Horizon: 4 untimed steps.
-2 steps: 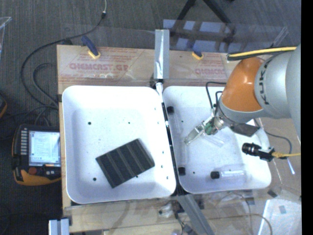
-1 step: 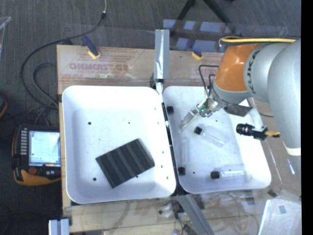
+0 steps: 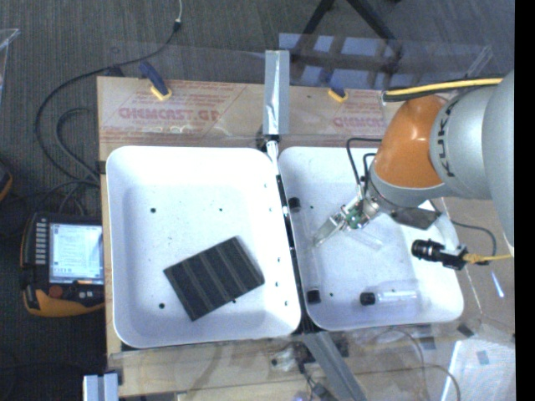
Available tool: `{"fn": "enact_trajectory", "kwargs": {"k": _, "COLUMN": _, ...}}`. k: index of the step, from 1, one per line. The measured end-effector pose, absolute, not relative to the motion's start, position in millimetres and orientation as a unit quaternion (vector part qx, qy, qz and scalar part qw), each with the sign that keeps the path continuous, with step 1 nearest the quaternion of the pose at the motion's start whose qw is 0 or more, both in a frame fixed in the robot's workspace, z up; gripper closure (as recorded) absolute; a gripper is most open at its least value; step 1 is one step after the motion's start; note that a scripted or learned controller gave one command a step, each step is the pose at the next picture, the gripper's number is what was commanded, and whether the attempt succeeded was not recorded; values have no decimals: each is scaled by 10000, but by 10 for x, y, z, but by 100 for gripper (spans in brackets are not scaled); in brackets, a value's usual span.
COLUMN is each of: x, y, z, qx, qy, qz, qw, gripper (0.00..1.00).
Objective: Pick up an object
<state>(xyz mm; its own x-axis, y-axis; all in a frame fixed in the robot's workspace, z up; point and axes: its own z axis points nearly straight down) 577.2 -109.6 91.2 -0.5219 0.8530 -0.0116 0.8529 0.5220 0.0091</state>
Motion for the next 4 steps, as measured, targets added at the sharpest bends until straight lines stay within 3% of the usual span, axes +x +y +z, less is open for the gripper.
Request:
{"fn": "enact_trajectory", "kwargs": {"k": 1, "x": 6668, "y": -1103, "z": 907, "qx": 5170, "qy": 8560, "qz": -10, "qw": 10, "gripper": 0}}
{"fn": "enact_trajectory", "kwargs": {"k": 2, "x": 5810, "y": -1372, "z": 909, "qx": 5146, "qy": 8574, "qz": 17, "qw": 56, "gripper": 0}}
{"fn": "enact_trajectory", "kwargs": {"k": 3, "x": 6696, "y": -1379, "z": 901, "qx": 5493, "qy": 8356, "qz": -11, "qw": 4, "gripper": 0}}
{"fn": "enact_trajectory", "kwargs": {"k": 4, "x": 6266, "y": -1267, "z": 903, "qx": 5179, "qy": 8554, "qz": 9, "qw": 60, "gripper": 0}}
